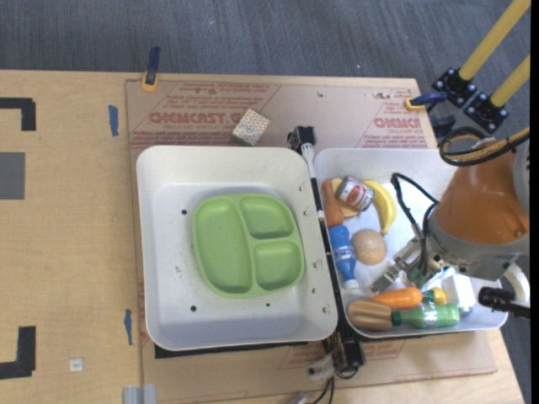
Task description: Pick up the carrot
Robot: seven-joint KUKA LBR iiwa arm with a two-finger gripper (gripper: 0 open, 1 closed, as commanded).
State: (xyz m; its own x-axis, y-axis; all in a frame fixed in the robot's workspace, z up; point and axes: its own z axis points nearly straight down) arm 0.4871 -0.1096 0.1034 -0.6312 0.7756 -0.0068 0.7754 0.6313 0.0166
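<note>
One arm lowers its hand (pixel 411 269) just above the carrot (pixel 396 298) in the right bin (pixel 472 328); finger spread cannot be told. Next: close squarely on the carrot.

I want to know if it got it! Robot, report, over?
Gripper low in right bin, above carrot. Carrot lying flat, not lifted. Green bottle and bread roll crowd it.

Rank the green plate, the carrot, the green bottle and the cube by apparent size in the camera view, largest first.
1. green plate
2. green bottle and carrot: too alike in length to rank, and the arm partly hides the carrot
3. cube
</note>
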